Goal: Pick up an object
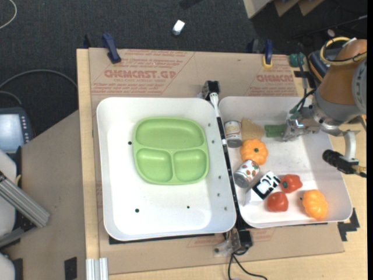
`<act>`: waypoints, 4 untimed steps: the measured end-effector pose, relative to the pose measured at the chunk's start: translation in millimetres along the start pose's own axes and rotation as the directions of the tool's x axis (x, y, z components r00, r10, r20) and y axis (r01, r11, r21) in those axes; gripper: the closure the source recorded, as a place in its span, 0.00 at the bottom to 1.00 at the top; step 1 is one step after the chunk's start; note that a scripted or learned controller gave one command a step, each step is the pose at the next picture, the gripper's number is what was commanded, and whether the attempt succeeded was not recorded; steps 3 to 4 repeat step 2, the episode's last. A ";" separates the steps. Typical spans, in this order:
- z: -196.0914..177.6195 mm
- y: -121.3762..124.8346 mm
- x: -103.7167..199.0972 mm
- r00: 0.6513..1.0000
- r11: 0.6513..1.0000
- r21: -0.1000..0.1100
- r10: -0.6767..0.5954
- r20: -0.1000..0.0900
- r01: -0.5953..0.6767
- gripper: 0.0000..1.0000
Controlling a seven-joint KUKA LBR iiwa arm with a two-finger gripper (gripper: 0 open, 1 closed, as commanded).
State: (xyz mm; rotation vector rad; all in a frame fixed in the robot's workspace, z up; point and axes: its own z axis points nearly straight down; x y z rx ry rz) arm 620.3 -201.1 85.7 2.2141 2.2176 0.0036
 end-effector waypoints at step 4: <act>0.7 12.4 -22.5 1.000 1.000 0.011 0.002 -0.005 -0.002 1.00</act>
